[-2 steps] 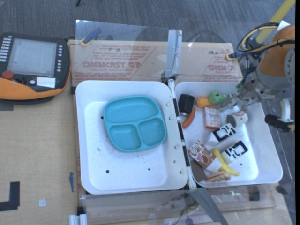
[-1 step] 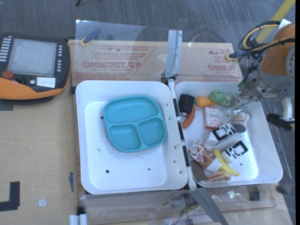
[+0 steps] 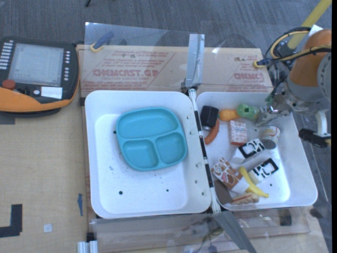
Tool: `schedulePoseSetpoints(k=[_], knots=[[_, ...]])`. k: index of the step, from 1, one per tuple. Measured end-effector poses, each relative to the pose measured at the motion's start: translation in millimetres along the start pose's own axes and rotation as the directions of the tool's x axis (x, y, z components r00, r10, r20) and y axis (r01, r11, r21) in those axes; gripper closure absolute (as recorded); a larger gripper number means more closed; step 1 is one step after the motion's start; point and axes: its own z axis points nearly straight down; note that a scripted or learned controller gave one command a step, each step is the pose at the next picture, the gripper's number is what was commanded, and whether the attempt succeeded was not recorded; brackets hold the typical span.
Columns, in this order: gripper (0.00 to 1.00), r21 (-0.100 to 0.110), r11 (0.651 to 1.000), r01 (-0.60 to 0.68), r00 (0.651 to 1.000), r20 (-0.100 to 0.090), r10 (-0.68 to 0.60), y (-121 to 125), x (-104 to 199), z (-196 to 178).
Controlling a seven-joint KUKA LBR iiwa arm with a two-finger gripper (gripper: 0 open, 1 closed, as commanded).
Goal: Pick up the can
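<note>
Camera view looks down on the right bin (image 3: 300, 194), crowded through its middle, with bare floor along its far-right rim. Gripper (image 3: 267, 115) hangs near the upper right corner; its jaw state I cannot tell. What seems the can (image 3: 269, 144) lies just below it.

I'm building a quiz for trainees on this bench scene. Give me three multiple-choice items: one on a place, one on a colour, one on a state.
1. Where does the divided plate lie?
A. left bin
B. right bin
C. on the cardboard

2. What colour is the plate?
A. red
B. light blue
C. yellow

3. How does the banana lie?
A. standing upright
B. hanging from the arm
C. flat among other items

Answers: 1 A, it sits in the left bin; 2 B, its surface is light blue; 3 C, it rests low in the right bin.
</note>
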Motion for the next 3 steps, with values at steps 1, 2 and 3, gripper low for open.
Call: schedulePoseSetpoints(k=[1,2,3], knots=[[0.00,-0.012,1.000,0.008,1.000,-0.010,-0.008,6.0,9.0,-2.1],[0.00,-0.026,0.999,-0.039,0.999,0.001,0.039,-51.5,16.4,-1.8],[0.00,-0.034,0.999,-0.037,0.999,-0.003,0.037,-104.1,17.6,-2.7]])
